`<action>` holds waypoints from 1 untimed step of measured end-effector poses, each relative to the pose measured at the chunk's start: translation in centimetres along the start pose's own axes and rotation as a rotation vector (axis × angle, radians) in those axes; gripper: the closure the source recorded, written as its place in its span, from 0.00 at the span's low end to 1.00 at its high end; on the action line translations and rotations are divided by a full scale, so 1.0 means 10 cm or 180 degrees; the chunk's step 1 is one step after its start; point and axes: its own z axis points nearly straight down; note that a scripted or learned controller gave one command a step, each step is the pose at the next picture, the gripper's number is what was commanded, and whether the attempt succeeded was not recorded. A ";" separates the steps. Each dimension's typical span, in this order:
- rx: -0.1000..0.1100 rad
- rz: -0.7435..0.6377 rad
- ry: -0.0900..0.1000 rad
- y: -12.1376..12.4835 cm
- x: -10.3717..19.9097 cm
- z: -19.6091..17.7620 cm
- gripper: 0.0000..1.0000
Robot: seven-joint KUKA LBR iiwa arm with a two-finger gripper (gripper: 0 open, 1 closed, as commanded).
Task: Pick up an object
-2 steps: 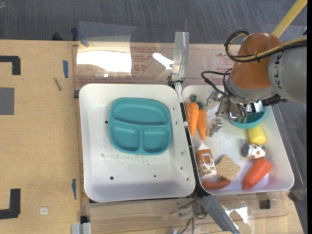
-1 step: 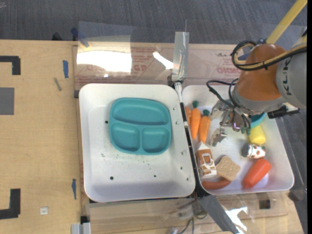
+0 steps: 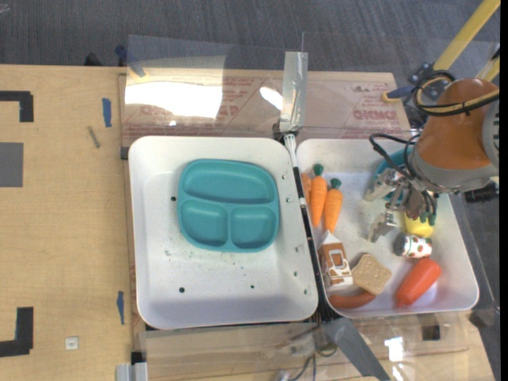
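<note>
My gripper (image 3: 394,206) hangs low in the right bin (image 3: 468,292) beside a yellow toy (image 3: 421,225), jaws spread and holding nothing; the pick remains undone.

Toy foods (image 3: 371,274) lie scattered in the right bin (image 3: 468,292), two carrots (image 3: 325,202) upright.

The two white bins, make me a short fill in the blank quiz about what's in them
1. The teal divided plate lies in the ____ bin.
2. The two toy carrots lie side by side in the ____ bin.
3. The plate has ____ compartments.
4. The robot's hand hovers over the ____ bin.

Missing words: left; right; three; right
</note>
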 end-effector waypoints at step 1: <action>-0.0001 -0.0385 0.0007 -0.06 -0.66 0.02 0.00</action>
